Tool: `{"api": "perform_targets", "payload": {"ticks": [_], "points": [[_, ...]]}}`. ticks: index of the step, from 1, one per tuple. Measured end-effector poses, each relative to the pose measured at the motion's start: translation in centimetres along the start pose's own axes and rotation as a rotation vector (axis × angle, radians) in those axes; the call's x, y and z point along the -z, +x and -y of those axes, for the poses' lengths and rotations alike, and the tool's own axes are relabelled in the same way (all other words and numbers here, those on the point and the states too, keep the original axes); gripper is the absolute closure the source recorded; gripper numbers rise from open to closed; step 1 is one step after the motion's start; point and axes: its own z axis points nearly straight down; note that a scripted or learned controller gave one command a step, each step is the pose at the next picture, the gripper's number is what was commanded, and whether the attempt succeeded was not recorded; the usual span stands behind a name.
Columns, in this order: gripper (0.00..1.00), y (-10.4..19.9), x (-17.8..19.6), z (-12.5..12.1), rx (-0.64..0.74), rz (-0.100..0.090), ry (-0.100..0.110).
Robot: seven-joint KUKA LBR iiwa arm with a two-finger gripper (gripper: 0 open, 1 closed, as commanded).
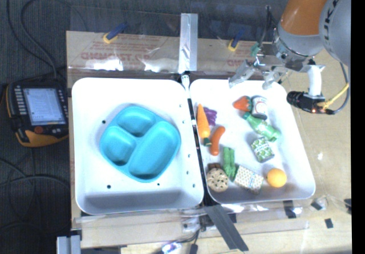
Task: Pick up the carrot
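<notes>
The carrot [202, 124] is a slim orange piece lying lengthwise along the left wall of the right bin [299, 150], beside the divider. A purple item [210, 115] touches its right side, and a shorter orange-red piece [215, 140] lies just below and to its right. My gripper [249, 82] hangs over the back rim of the right bin, up and to the right of the carrot and well apart from it. It is open, its fingers are spread, and nothing is between them.
The right bin also holds a red-orange vegetable [242, 103], a can [259, 106], a green bottle [263, 127], a green box [262, 148], a green cucumber [228, 162], a cookie [217, 179], a checkered box [248, 177] and an orange [276, 177]. A blue divided plate [140, 141] sits in the left bin [85, 150].
</notes>
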Motion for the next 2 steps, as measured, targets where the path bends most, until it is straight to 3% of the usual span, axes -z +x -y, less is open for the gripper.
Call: {"api": "perform_targets", "payload": {"ticks": [1, 2], "points": [[0.0, 6.0, -7.9, 2.4, -0.134, 0.001, 0.001], [0.0, 12.4, -8.0, 8.1, -0.262, 0.0, 0.003]]}}
